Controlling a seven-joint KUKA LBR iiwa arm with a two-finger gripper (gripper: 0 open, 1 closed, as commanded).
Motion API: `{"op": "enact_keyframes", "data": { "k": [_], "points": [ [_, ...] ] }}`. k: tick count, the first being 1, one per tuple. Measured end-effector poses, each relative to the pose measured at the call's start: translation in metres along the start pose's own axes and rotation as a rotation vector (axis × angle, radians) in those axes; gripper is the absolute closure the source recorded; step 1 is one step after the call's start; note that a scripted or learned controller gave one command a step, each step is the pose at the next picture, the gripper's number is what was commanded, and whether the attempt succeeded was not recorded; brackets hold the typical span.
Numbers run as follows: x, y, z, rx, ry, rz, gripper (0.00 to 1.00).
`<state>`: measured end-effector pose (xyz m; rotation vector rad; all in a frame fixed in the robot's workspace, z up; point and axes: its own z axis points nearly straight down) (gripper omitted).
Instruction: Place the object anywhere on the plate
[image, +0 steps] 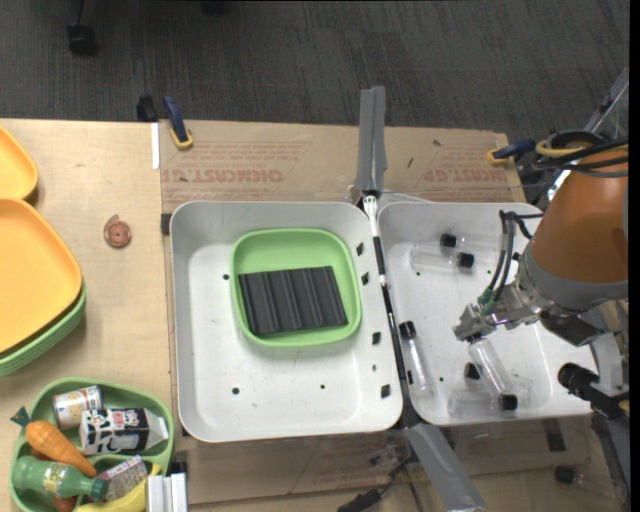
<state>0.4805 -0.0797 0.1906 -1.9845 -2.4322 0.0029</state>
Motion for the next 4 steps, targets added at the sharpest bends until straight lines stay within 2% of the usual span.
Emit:
{"op": "enact_keyframes", "data": {
  "k": [1,2,3,4],
  "points": [
    [0.02,0.001,0.0,0.0,0.0,-0.108,1.0],
    [0.045,0.038,-0.016,-0.002,-0.002,-0.27,1.0],
    [0.105,0.099,-0.019,-0.001,-0.002,-0.332,1.0],
    [0.105,0.099,-0.019,-0.001,-0.002,-0.332,0.0]
  ]
}}
